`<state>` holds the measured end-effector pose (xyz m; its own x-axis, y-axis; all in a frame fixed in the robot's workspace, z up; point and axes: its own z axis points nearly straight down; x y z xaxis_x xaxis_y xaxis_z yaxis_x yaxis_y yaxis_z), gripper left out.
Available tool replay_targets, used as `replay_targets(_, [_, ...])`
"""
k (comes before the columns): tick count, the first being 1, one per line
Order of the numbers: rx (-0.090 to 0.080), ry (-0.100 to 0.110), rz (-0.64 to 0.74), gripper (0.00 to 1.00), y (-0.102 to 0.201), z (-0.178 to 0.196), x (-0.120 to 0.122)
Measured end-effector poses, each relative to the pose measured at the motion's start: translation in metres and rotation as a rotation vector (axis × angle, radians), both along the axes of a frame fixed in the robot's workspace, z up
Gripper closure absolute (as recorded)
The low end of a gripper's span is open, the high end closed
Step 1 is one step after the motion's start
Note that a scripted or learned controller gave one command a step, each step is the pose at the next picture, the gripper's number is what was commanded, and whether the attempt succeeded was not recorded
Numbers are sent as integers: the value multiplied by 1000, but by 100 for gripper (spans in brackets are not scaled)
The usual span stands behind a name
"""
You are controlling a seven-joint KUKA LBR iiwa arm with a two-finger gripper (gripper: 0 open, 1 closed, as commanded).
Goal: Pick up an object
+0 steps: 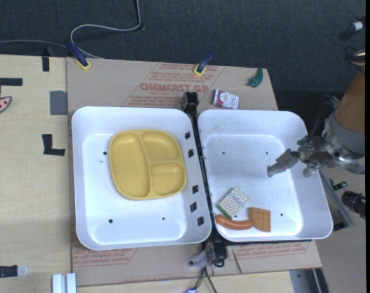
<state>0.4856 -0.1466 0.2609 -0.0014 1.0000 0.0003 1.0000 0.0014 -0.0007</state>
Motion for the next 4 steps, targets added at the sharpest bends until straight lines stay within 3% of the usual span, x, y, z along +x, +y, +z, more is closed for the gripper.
replay_targets(1, [1,3,0,0,54,-121,22])
replay_targets(2, [0,0,-1,0,52,-175,29])
replay_targets(3, [-2,-3,-2,100,51,-165,29])
replay_targets(4, [1,0,1,100,114,-77,-2])
